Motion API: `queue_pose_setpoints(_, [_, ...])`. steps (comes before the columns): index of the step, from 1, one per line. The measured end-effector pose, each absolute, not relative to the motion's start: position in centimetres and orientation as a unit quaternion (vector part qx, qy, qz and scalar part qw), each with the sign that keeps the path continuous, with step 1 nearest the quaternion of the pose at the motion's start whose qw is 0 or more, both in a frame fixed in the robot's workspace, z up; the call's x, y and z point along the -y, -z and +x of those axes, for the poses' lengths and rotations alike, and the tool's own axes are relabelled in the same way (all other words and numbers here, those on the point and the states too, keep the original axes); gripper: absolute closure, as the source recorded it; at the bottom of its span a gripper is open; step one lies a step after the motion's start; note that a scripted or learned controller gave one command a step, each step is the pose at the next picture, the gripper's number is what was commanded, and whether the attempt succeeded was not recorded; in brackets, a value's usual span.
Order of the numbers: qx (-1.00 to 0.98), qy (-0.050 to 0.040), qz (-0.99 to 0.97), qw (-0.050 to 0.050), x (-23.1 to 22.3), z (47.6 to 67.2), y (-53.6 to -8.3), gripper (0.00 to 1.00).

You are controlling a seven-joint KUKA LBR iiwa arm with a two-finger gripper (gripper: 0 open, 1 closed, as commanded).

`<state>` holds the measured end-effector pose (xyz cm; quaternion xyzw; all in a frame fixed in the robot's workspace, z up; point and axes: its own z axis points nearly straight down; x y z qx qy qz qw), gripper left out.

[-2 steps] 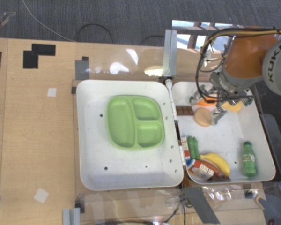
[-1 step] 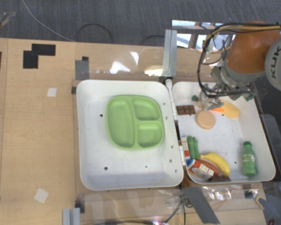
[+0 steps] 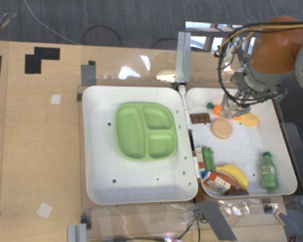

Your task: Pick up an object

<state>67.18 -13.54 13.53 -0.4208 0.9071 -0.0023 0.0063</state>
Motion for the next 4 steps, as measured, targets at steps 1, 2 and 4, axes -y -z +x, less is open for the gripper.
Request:
queue_pose_setpoints(1, [-0.846, 0.0032, -0.533, 0.006, 15.5, 67.2, -13.6, 1.00])
queue_pose_setpoints(2, [-0.846, 0.0028, -0.533, 0.006, 15.5, 67.2, -13.6, 0.00])
queue_pose_setpoints(4, [-0.875, 0.0092, -0.484, 0.011, 12.5, 67.6, -9.8, 0.00])
